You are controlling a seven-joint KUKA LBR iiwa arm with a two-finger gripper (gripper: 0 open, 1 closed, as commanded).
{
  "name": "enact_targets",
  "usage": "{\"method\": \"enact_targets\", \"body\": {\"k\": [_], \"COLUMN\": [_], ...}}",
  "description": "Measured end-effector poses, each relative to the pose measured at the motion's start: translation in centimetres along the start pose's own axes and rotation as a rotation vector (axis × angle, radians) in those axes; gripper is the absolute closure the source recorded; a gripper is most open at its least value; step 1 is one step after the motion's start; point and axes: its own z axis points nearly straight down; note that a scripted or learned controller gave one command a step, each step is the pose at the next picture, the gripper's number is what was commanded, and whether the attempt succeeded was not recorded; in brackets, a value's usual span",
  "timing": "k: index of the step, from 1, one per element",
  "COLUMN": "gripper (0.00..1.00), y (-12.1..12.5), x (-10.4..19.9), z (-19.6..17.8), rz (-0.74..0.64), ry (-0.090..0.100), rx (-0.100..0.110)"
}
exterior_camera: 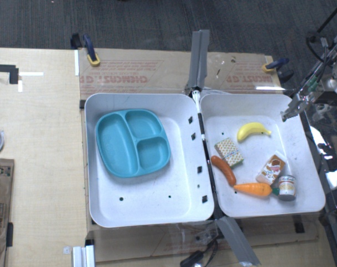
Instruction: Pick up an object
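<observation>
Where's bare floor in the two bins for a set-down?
Left bin: a wide strip along the near wall and to the right of the blue divided plate. Right bin: the far-left corner above the banana. Crowded: the near-right, with checkered block, sausage, carrot, carton, can.

You have two white bins: the left bin [102, 204] and the right bin [302, 149]. The left one holds a single blue plate [133, 142] with three compartments. The right one holds six things, all lying below and to the left of the claw [288, 113] as you view it: one banana [253, 130], one checkered block [229, 152], one sausage [223, 170], one carrot [253, 189], one small carton [271, 169] and one can [287, 187]. On the bench you can count two clamps, one far left of the claw [90, 50] and one just above it [275, 65].
</observation>
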Motion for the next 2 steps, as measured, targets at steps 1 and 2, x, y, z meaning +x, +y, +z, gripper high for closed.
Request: {"method": "enact_targets", "body": {"k": [1, 2], "gripper": [0.00, 0.00], "y": [3.7, 8.0], "x": [-1.6, 4.4], "z": [12.1, 18.4], "rz": [-0.144, -0.278], "ry": [0.001, -0.001], "rx": [-0.006, -0.008]}}
